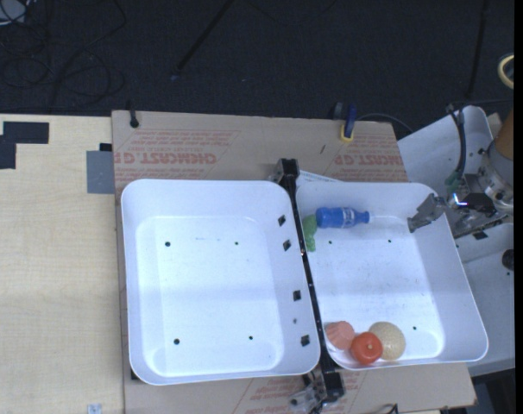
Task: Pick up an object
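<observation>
The arm [503,145] is cut off by the picture's right edge, leaving just its wrist in sight. At the gripper [430,210], over the right bin's [469,304] far right corner, the fingers are too small to make out. A green object [309,233] at that bin's left wall is half hidden by the rim.

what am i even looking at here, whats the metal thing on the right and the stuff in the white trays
This is one picture from a camera fixed above a workbench, looking down at a slant. The metal thing at the right is the end of a robot arm; its gripper hangs over the right bin's far edge. It holds nothing that I can see. Two shallow white bins sit side by side. In the right bin lie a blue bottle, a green item by the divider, and, in the near corner, a pink piece, a red-orange ball and a cream ball bunched together. The left bin sits beside it.
</observation>
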Tool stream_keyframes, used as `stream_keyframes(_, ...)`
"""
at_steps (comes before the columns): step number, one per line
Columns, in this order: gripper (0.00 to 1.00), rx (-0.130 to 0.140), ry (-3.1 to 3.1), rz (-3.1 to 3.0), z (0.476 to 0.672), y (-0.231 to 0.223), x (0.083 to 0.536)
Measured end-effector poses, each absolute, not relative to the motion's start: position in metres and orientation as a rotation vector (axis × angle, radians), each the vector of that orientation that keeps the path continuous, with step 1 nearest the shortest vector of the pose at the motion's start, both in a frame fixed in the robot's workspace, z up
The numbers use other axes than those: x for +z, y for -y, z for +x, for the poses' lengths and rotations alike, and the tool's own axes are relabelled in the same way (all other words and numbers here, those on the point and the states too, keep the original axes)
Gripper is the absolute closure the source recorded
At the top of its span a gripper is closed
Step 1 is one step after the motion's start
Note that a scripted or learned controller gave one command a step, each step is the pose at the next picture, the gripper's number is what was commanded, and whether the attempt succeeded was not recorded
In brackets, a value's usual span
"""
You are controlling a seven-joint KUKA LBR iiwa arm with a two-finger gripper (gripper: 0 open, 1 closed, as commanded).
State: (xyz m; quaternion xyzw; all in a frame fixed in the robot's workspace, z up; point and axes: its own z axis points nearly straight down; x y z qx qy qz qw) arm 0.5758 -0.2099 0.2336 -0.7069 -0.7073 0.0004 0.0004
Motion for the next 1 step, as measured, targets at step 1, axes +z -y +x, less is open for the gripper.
stream_keyframes(1, 0.0, 0.002, 2.222, -2.218, 0.6178, 0.2025, 0.1631)
